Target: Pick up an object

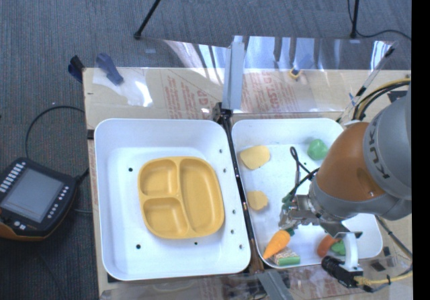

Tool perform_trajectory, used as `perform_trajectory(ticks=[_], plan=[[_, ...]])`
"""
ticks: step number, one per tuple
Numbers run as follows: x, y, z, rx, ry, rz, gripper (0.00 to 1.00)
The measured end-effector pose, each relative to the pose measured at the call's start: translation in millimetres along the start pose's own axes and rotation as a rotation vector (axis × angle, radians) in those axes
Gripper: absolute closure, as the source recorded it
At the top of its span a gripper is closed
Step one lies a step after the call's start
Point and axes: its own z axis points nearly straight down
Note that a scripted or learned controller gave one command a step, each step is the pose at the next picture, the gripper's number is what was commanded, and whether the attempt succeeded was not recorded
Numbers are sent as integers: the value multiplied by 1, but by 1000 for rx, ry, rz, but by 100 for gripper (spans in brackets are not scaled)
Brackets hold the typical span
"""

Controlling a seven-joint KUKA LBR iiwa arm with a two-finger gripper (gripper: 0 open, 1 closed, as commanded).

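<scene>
Camera view: arm point(366, 171) hides tool point(293, 219) above carrot point(276, 243); its state unreadable.

The place looked like a robotics lab or research workspace. A grey and orange KUKA industrial arm point(366, 171) reached over a bench point(175, 94) that held two shallow white bins point(107, 158) side by side. A handheld control pendant point(32, 196) with a screen lay on grey office-style carpet point(80, 10) to the left, its cable trailing across the floor. Thin black stand legs point(158, 0) rose behind the bench, and loose cables point(373, 94) hung near the arm.
</scene>
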Motion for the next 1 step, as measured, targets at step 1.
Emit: perform_trajectory(ticks=[1], plan=[[0,0,0,0,0,3,0]])
